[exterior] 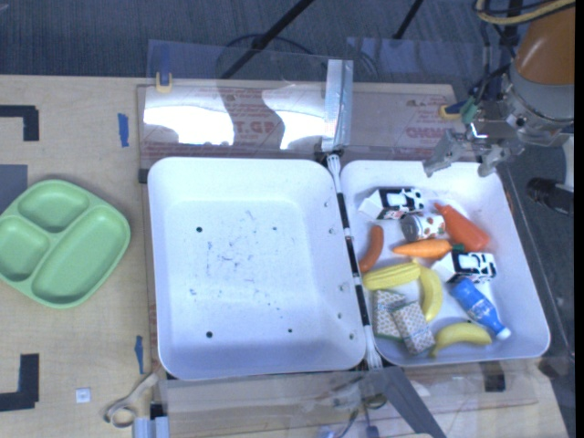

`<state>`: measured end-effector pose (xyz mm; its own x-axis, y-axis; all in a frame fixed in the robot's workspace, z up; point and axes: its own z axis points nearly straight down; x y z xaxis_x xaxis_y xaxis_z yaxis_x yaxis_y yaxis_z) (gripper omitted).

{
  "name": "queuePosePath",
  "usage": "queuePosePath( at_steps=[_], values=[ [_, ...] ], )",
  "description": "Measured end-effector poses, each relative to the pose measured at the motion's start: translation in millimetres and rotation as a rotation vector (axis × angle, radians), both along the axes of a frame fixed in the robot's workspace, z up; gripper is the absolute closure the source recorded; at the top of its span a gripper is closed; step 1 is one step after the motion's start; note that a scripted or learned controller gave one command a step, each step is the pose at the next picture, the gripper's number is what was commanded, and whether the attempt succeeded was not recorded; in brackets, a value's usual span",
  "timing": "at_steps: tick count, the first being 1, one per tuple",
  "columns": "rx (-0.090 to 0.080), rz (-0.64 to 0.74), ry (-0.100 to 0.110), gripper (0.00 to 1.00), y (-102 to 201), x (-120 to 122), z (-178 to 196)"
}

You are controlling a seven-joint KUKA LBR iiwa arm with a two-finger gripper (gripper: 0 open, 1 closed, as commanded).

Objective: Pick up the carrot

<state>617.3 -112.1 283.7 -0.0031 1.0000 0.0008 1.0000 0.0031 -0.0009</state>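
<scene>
Two white bins sit side by side; the right bin [525,272] holds the carrot [422,248], lying across its middle, touching a red pepper [464,229] and a sausage [371,247]; bananas [429,292] and a blue bottle [479,307] crowd below; the gripper [466,156] hovers spread wide, holding nothing, above the bin's far rim.

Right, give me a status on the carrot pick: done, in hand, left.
Done: nothing visible yet; the carrot lies in the right bin among the other toy food, beside the hot dog. In hand: the gripper is open, holds nothing, and sits by the bin's far rim. Left: move over the carrot, descend, close on it and lift.
</scene>
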Motion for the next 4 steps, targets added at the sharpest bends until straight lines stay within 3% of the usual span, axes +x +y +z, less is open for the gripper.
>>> queuePosePath(
  at_steps=[1,2,3,4],
  values=[
    [0.000,0.069,-0.002,0.00,-29,-27,-112],
    [-0.010,0.136,-0.030,0.00,9,-44,-175],
    [-0.003,0.079,-0.012,0.00,-40,-60,-195],
    [-0.002,0.214,-0.005,0.00,-56,-57,-129]
  ],
)
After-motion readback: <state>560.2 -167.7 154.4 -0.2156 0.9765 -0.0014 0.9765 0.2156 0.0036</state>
